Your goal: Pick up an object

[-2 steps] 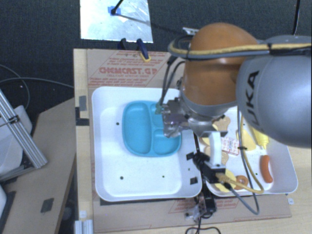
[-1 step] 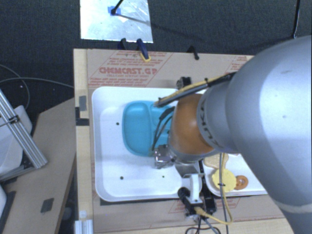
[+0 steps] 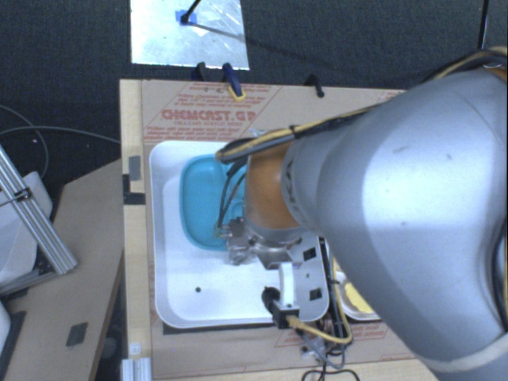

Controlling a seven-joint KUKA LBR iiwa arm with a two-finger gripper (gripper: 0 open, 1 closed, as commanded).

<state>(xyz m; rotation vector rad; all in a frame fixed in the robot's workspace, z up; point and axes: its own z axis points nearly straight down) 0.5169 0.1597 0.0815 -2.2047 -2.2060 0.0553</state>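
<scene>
Crowding the right half of the view: the bulky grey arm (image 3: pixel 413 213), hiding most of the right bin (image 3: pixel 367 316) apart from a near sliver of rim with something yellow (image 3: pixel 356 298) lying in it. Below the orange band (image 3: pixel 266 189), reaching down into the left bin (image 3: pixel 161 213): the pincer (image 3: pixel 236 244), with its tips lost under the wrist and black cables, so cannot tell whether spread, pressed together or pinching anything. Just left of it, in the far part of that bin and partly covered by the wrist: a translucent blue, dish-like object (image 3: pixel 200 201), lying flat on the white floor; cannot tell whether touched. Nearer in the same bin, well apart from the blue object: a small dark speck (image 3: pixel 198 290). Under both bins, on the surface: a brown sheet (image 3: pixel 262 101) printed in red, reading roughly "CHEMCAST GP" (image 3: pixel 208 116), with a finer line beneath too small to read. Along the sheet's far edge: a blue-and-yellow clamp (image 3: pixel 232 82) and a black clip (image 3: pixel 316 86). Farther off, on dark carpet: a shiny silver panel (image 3: pixel 190 34). At the left edge: a slanted aluminium rail (image 3: pixel 36 221). Near the front of the surface: loose wires (image 3: pixel 317 348).
</scene>
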